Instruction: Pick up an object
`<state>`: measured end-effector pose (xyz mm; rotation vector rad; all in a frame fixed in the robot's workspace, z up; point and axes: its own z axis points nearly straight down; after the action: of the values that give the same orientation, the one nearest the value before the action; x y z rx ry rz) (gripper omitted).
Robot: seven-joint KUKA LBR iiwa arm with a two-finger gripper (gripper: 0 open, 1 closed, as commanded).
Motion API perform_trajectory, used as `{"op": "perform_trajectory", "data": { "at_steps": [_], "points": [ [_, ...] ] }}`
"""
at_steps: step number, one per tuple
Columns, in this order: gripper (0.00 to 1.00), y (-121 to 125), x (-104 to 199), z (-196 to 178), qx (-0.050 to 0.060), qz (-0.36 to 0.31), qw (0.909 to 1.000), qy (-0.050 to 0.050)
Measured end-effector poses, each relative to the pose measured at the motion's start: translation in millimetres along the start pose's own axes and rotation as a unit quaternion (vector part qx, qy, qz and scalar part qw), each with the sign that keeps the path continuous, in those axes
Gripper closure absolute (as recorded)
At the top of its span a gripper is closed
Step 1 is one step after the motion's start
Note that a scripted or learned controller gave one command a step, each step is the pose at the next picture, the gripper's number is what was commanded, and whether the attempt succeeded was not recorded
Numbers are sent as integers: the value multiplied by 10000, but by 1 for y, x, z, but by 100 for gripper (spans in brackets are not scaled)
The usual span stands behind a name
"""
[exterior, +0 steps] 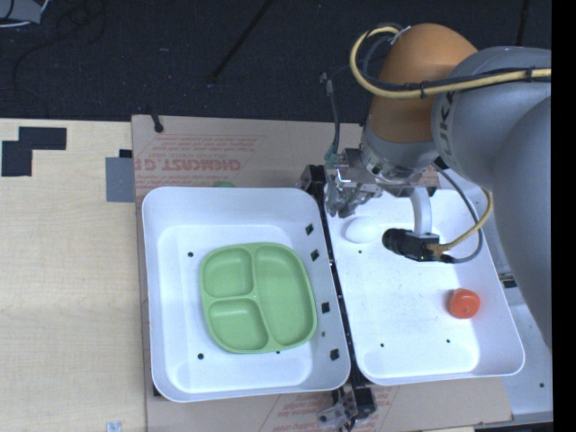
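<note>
- We see a green divided plate [257, 296] in the left bin [171, 232].
- Right bin [504, 354]: orange object [463, 303], white object [360, 231].
- Hand [345, 198] above the white object; we cannot tell its opening.

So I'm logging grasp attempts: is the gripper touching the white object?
Cannot tell. In the camera view the gripper hangs just above the white object near the right bin's far-left corner; the slant hides any gap.

Pale wooden bench top [63, 277] spreading far left of the pincer, marked with dark squares [36, 147], a brown cardboard sheet [234, 151] printed in red lying just left of it, dark carpeted floor [180, 43] with loose cables [27, 7] beyond.
</note>
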<state>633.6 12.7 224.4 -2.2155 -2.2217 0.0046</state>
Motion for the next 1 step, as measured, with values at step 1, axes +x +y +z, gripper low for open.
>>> {"op": "perform_trajectory", "data": {
  "at_steps": [1],
  "points": [
    [100,0,53,-11,-13,-6,10000,2]
  ]
}}
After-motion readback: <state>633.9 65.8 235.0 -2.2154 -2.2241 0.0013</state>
